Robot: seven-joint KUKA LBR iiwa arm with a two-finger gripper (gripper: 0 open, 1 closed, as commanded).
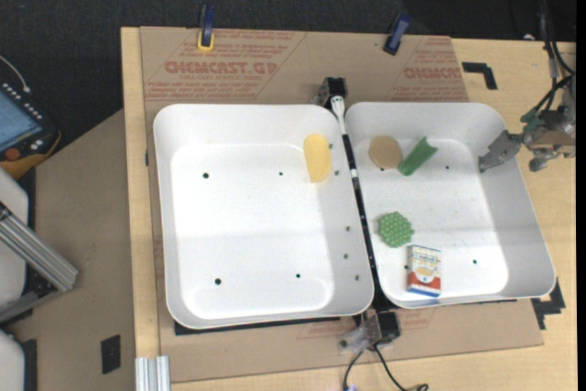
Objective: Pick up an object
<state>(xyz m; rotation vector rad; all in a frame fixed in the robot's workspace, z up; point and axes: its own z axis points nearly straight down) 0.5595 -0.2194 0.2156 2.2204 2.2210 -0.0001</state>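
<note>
- Bins side by side on the cardboard-covered bench: left bin (183, 197), right bin (513, 224).
- Arm end at the right edge, low over the right bin's far right rim; gripper (499, 151) points left, and I cannot tell its state.
- Yellow oblong piece (317, 157) lies in the left bin, near its right wall.
- Small printed box (424, 271) sits in the right bin's near part.
- Green bar (417, 156) lies tilted, touching a tan round piece (385, 151).
- Green knobbly ball (395, 228) rests near the middle, apart from the gripper.
</note>
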